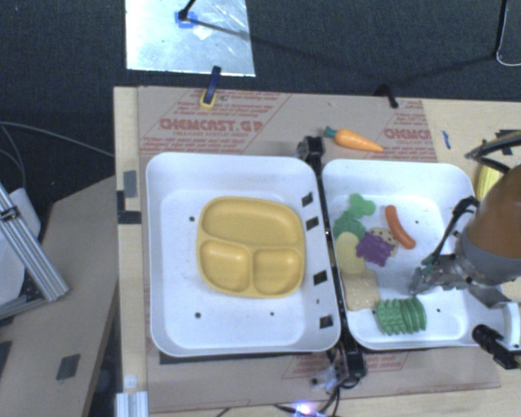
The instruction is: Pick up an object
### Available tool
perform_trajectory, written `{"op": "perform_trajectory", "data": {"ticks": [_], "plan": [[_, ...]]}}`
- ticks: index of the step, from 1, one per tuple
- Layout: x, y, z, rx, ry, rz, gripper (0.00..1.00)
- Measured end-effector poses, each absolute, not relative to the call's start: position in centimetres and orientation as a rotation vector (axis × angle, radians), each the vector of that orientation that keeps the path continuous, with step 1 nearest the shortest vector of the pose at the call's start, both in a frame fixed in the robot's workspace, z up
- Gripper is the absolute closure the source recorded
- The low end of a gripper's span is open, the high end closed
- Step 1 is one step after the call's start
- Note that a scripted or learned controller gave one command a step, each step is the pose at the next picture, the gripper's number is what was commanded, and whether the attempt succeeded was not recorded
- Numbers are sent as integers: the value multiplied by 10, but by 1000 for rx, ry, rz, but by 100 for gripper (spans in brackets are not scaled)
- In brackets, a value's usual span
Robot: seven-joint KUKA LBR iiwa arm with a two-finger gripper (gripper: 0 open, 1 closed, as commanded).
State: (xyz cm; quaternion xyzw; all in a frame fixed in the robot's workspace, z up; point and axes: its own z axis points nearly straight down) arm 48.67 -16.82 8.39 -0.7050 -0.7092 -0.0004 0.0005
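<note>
Right bin (456,181): ridged green toy (400,314).

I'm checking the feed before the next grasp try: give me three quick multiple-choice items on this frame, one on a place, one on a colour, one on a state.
1. Where does the carrot lie?
A. in the left bin
B. on the bench outside both bins
C. on the yellow tray

2. What colour is the ridged toy near the right bin's front edge?
A. green
B. red
C. blue

3. How do the yellow tray's compartments look?
A. each holds a toy
B. covered by a lid
C. bare

Answers:
1 B: it rests on the board beyond the bins' far rims.
2 A: its ridges show green, below the gripper.
3 C: the plain yellow surface shows in all three compartments.
</note>
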Motion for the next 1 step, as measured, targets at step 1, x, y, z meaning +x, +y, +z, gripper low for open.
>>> {"op": "perform_trajectory", "data": {"ticks": [1], "plan": [[487,-153,84,-2215,-2227,-1,100]]}}
